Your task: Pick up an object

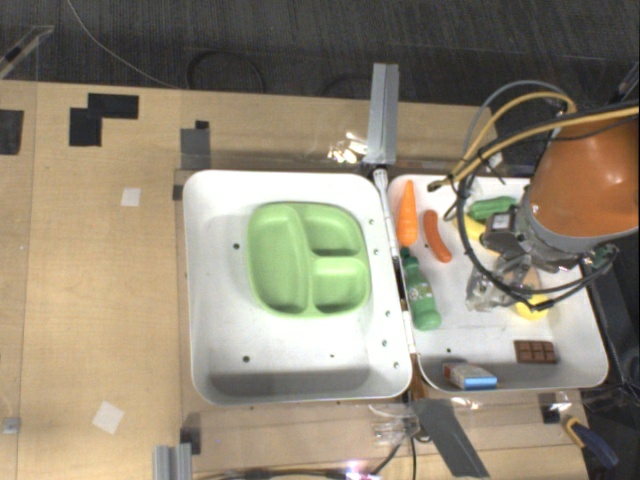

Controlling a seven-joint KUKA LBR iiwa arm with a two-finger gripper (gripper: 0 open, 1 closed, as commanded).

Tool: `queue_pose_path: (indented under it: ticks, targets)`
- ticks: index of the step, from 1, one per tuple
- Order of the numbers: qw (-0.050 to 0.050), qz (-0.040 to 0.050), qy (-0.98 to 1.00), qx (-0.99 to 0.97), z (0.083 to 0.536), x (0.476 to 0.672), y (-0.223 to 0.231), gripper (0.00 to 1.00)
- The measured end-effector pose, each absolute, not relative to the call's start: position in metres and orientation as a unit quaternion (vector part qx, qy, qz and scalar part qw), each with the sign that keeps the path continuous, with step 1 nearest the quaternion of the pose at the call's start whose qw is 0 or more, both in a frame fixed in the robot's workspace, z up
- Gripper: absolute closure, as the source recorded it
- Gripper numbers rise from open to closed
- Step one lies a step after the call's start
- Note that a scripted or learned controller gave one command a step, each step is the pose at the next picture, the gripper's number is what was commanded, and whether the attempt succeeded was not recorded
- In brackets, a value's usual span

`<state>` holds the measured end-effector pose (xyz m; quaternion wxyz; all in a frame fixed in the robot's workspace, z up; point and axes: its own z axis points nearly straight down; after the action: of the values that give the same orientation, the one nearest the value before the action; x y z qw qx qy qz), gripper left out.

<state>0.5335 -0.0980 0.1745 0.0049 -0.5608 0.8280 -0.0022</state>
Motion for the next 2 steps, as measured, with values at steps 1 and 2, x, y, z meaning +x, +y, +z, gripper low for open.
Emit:
queue_pose_path:
  ticks: [1, 2]
  targets:
    - [0.007, -0.0032, 0.877, -0.480, 0.247, 0.628, -0.128, 1.00]
    - [0.003, -0.0018, 0.844, -0.537, 0.231, 0.519, -0.141, 1.00]
